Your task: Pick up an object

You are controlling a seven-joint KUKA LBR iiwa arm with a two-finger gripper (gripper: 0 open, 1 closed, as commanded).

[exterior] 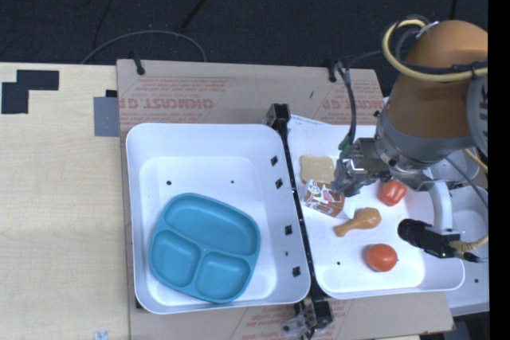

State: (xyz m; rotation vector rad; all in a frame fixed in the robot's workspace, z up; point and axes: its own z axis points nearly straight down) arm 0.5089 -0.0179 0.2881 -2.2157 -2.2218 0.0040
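Gripper [348, 177] above crinkled packet [323, 199] — beside glossy drumstick [358, 221].

I see smooth, shiny white plastic bins [203, 141], a matt blue plastic plate [205, 248], brown cardboard [239, 95], and a pale wood counter [56, 211].

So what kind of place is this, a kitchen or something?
More likely a robot lab than a kitchen. A big robot arm reaches over two white bins on a workbench, cables trail across the dark floor, and the food, like the tomato and drumstick, looks like plastic toys.
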